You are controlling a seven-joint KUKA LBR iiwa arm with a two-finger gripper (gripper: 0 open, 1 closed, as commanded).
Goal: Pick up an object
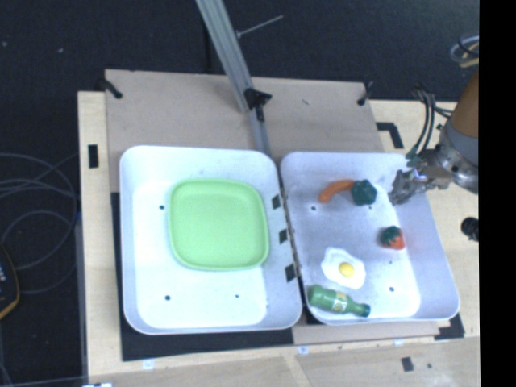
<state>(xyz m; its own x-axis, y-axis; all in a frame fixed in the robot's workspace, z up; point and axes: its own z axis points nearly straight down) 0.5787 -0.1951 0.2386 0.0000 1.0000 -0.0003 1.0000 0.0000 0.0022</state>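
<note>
arm [465, 127]: enters from the 3 o'clock edge, grey with orange band at upper right | wrist: angled down toward 8 o'clock, cables looping along it | gripper [401, 189]: low at the arm's 8 o'clock end, nothing visibly held

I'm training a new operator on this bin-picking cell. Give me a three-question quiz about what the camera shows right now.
1. True or false: the green plate lies in the right bin.
2. Which item lies nearest the gripper?
A. green bottle
B. carrot
C. fried egg
3. Fill in: the strawberry lies in the ____ bin.

Key: 1 false, it lies in the left bin; 2 B; 3 right.
</note>
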